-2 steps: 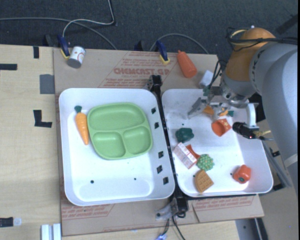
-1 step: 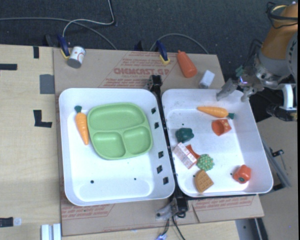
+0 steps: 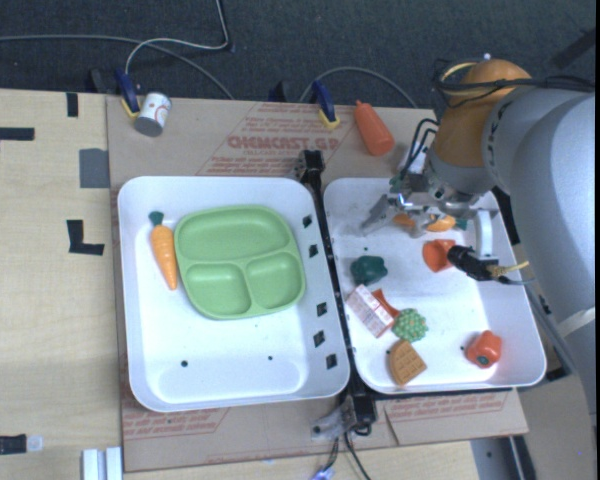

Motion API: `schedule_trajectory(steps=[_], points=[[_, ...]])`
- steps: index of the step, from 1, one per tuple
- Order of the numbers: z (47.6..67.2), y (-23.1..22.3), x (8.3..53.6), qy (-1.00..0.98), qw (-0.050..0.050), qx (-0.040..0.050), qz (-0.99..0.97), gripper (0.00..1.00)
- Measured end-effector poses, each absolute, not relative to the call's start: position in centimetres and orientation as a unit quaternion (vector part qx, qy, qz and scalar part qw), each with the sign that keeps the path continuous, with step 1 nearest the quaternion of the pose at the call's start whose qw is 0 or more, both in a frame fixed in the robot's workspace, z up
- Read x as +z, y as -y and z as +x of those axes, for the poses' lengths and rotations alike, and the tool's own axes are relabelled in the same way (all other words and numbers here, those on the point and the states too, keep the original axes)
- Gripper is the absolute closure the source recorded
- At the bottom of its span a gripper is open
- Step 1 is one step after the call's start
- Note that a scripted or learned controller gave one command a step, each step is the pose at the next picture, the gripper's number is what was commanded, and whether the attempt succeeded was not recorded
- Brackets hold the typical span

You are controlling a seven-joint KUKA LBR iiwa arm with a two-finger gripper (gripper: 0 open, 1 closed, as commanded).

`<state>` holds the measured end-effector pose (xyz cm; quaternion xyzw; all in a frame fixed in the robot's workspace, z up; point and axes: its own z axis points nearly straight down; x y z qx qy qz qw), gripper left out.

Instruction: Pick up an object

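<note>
The gripper (image 3: 405, 211) sits low in the right bin (image 3: 510, 368), over a small orange toy (image 3: 420, 223) near the back wall — whether it is apart or clamped I cannot tell. Nothing looks lifted; the pick remains.

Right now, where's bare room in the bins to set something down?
Left bin: the front strip below the green tray is bare. Right bin: crowded; a small gap lies between the green ball and the red toy.
</note>
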<state>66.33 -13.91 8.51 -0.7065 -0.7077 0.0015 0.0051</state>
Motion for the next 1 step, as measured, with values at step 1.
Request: schedule_trajectory(steps=[1], points=[[65.62,20.77,9.06,0.707,0.0,0.0009,-0.707,0.0]])
